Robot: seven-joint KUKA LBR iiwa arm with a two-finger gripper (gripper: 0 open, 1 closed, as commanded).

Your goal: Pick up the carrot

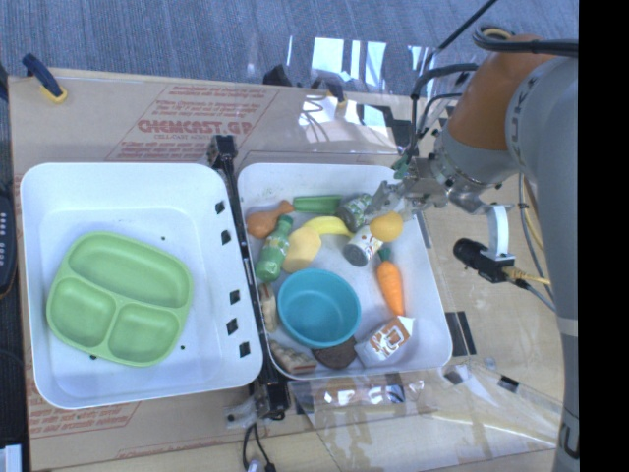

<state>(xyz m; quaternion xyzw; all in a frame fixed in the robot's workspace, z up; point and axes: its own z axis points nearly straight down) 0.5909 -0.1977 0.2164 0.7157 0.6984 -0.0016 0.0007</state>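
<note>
The carrot (391, 286), orange with a small green top, lies in the right bin (429, 293) near its right wall, between the blue bowl (317, 306) and the wall. My gripper (398, 193) hangs over the bin's far right corner, above a yellow lemon (387, 227) and a green can (356, 209). It is well behind the carrot and not touching it. Nothing shows as held.
The right bin is crowded: a banana (324, 227), cucumber (316, 205), green bottle (275, 249), drumstick (267, 220), small can (362, 249) and carton (385, 340). The left bin (39, 362) holds a green divided plate (120, 298).
</note>
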